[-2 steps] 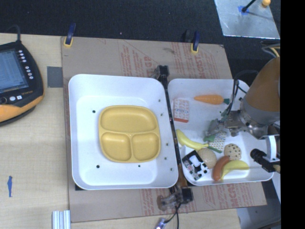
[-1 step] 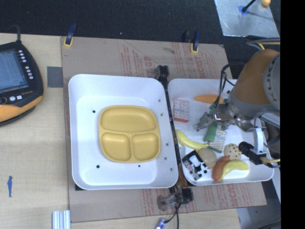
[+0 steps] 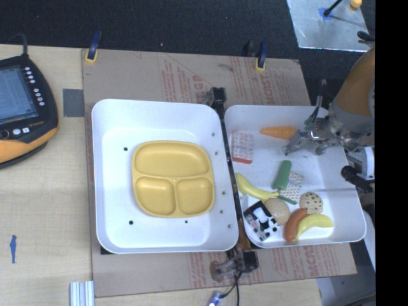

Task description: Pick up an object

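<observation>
Pincer (image 3: 305, 140) low over right bin (image 3: 331, 234) | grip state unclear | beside carrot (image 3: 278, 132)

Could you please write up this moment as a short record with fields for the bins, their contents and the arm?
left bin: holds a yellow divided plate
right bin: holds carrot, green piece, two bananas, sausage, cracker, printed card
claw: over the right bin, beside the carrot
arm: enters from the right
held object: none seen
</observation>
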Controlling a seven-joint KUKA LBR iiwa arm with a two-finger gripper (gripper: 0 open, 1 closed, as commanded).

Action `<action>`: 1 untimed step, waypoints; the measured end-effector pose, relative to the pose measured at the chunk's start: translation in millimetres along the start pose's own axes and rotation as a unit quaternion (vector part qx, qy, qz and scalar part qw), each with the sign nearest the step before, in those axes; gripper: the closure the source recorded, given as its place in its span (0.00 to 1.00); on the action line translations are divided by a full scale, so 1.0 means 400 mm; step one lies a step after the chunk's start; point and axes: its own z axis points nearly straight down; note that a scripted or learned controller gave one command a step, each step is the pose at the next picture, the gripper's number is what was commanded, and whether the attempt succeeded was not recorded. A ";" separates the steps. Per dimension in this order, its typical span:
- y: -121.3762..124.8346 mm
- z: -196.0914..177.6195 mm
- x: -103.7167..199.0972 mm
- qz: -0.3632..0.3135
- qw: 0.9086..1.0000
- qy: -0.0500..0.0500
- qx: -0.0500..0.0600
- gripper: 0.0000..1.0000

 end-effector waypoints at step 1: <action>-0.082 0.001 0.177 -0.002 1.000 0.000 0.001 0.00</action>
